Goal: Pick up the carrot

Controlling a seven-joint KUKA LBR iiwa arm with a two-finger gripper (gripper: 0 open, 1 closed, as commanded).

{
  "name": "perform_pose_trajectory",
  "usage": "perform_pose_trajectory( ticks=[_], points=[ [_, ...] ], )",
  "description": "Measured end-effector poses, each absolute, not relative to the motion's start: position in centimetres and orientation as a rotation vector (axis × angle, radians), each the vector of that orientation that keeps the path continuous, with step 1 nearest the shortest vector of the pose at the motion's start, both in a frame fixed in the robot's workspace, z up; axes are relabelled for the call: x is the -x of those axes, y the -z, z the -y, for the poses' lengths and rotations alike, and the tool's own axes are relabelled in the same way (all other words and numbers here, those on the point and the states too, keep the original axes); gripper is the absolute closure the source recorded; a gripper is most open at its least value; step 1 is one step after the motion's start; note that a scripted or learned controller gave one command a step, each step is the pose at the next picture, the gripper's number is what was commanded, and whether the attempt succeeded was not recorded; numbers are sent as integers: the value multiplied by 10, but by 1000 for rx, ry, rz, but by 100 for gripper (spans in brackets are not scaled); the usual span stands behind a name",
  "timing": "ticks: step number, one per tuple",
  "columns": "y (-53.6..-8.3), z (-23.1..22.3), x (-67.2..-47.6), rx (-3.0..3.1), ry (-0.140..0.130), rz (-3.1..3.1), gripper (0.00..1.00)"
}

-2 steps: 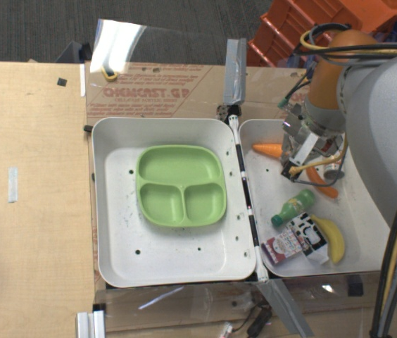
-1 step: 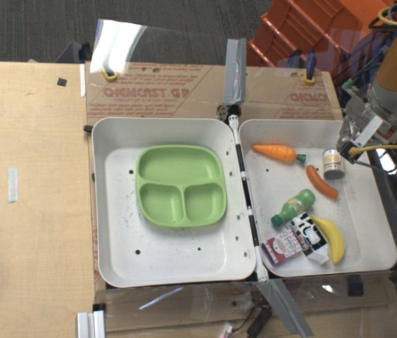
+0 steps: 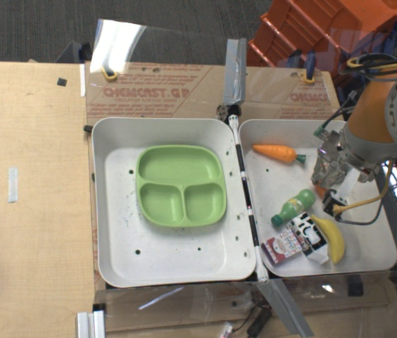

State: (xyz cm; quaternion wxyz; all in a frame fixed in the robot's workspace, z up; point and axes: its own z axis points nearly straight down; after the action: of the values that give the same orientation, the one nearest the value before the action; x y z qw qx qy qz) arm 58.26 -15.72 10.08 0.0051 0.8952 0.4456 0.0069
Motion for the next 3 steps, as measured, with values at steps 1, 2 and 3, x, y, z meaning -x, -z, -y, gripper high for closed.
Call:
perform_pose_trajectory(
  ticks=[1,2,3],
  points=[
    [-91,176,-653,-2839,5,-1345,0],
    [-90,133,-544,-2915,6,-1178,0],
    [-90,125,-651,-2923,7,-1152,0]
  ],
)
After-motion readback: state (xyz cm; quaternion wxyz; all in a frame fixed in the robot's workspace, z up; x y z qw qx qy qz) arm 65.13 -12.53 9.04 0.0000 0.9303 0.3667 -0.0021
